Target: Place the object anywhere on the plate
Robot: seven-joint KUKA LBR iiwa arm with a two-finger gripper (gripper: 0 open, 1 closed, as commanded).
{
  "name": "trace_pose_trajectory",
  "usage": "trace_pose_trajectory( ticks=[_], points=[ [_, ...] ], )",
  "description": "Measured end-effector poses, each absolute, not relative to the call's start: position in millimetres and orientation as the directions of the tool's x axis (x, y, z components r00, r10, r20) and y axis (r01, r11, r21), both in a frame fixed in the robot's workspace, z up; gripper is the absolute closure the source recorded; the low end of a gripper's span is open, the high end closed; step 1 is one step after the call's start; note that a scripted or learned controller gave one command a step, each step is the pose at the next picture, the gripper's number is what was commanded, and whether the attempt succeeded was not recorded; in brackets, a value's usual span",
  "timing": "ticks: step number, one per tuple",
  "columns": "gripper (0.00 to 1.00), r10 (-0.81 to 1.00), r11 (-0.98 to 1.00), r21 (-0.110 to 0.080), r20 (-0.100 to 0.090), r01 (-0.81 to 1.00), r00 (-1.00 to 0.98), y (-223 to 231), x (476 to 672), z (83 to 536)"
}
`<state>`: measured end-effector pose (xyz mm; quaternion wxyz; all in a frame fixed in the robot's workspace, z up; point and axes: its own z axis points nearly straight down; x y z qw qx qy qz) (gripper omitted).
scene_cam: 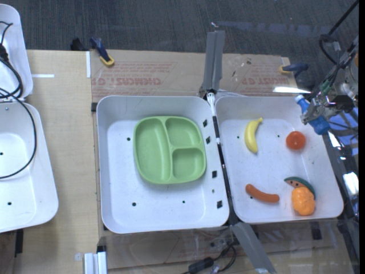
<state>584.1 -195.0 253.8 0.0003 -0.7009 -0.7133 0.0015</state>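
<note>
A green plate (170,149) with three compartments lies in the middle of the left bin (114,210). The right bin (274,210) holds a yellow banana (252,135), a small red-orange ball-like fruit (295,141), a reddish sausage (262,194) and an orange fruit with a green top (302,197). My gripper (312,114), with blue parts and cables, hangs over the far right corner of the right bin. It sits just up and to the right of the red-orange fruit, and nothing is visibly held in it.
A grey divider post (214,61) rises at the back between the two bins. Blue clamps (101,51) hold the cardboard at the bench's far edge. White equipment with black cables (17,124) stands at the left.
</note>
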Motion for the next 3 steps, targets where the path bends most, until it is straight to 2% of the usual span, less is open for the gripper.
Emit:
trace_pose_trajectory(
  ticks=[1, 2, 3],
  points=[
    [1.0, 0.999, 0.049, -0.003, 0.0, 0.999, -0.049, -125, 619.2, 191],
    [1.0, 0.982, 0.19, -0.001, -0.001, 0.982, -0.19, -81, 652.3, 191],
    [1.0, 0.986, 0.166, -0.002, -0.001, 0.986, -0.166, -26, 625.9, 191]
  ],
)
